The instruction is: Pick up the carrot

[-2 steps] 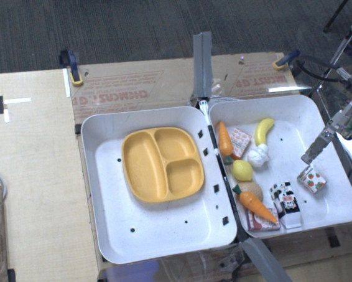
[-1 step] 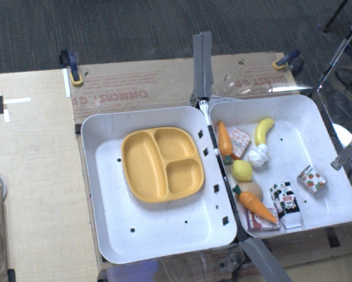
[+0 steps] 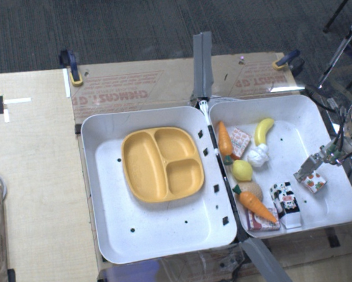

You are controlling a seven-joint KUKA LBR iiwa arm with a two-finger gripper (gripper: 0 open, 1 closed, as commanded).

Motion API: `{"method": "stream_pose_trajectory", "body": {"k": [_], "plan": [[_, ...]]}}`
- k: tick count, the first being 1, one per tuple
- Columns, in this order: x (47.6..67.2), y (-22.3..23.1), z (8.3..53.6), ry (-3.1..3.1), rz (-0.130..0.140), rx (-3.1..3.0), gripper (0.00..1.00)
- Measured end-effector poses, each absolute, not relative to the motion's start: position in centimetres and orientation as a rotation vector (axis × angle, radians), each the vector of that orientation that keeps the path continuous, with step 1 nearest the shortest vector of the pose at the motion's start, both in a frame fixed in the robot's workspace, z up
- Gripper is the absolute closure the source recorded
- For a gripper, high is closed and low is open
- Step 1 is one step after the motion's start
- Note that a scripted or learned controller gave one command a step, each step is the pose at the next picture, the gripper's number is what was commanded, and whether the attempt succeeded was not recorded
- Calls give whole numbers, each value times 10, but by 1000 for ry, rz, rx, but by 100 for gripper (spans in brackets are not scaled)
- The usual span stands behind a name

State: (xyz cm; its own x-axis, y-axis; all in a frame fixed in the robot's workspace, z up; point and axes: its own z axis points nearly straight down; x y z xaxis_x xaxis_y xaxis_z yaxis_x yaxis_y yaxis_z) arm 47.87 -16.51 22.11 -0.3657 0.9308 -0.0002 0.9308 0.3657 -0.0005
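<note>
Two shallow white bins are seen side by side on the bench in the camera view. The left bin (image 3: pixel 106 194) holds a yellow divided plate (image 3: pixel 163 163) with three compartments; nothing is seen lying in those compartments.

The right bin (image 3: pixel 333 208) holds the loose items, most of them gathered along its left wall. Two carrots are noted there. One carrot (image 3: pixel 224 139) lies at the upper left, just beside the divider, its length running along the wall. A second carrot (image 3: pixel 256 205) lies at the lower left, slanted, green top toward the upper left, its tip resting over a flat red-edged packet (image 3: pixel 254 223). Between the two carrots a lemon (image 3: pixel 242 170) is recorded, with a pale round item (image 3: pixel 251 189) just below it. A red-and-white packet (image 3: pixel 239 142) sits beside the upper carrot; a banana (image 3: pixel 262 130) and a crumpled white object (image 3: pixel 259 156) lie to its right. A black-and-white carton (image 3: pixel 286 201) lies near the lower carrot.

The gripper (image 3: pixel 308 170) is seen low over the right side of this bin, well apart from both carrots, just beside a small red-and-white box (image 3: pixel 315 182). Whether it is spread or closed cannot be told.
</note>
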Motion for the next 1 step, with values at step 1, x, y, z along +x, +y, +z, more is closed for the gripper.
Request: {"method": "stream_pose_trajectory", "body": {"k": [1], "plan": [[479,-222,285,-2899,1,-1217,0]]}}
